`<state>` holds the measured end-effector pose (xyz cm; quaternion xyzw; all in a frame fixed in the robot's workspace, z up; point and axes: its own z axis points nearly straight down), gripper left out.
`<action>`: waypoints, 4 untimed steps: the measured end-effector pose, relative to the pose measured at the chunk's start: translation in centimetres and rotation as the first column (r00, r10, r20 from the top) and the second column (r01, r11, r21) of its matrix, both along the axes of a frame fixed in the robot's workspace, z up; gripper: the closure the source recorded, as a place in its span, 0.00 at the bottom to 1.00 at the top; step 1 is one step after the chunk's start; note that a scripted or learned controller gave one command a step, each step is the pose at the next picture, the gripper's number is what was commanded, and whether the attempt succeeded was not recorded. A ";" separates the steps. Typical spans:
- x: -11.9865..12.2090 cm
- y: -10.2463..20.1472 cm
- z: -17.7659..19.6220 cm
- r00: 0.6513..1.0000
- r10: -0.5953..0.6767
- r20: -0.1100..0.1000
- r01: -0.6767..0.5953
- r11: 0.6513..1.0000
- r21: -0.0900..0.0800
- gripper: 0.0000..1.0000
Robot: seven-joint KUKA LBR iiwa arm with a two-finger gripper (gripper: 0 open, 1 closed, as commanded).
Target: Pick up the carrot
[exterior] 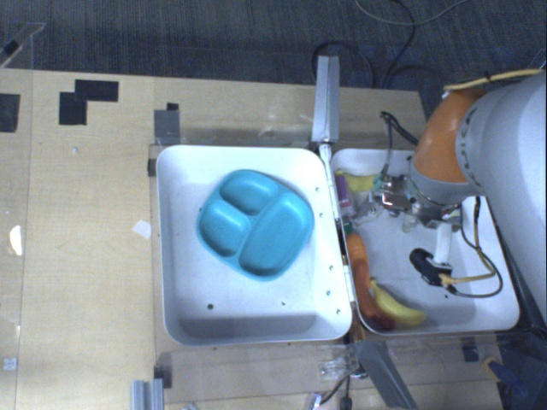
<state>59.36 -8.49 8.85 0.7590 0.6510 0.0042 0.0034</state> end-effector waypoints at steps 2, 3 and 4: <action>0.2 0.2 1.3 1.000 0.010 0.007 -0.010 1.000 0.000 0.00; -1.7 0.3 0.1 1.000 -0.016 0.001 0.016 1.000 -0.001 0.00; -1.5 0.5 1.3 1.000 -0.010 0.006 0.010 1.000 0.001 1.00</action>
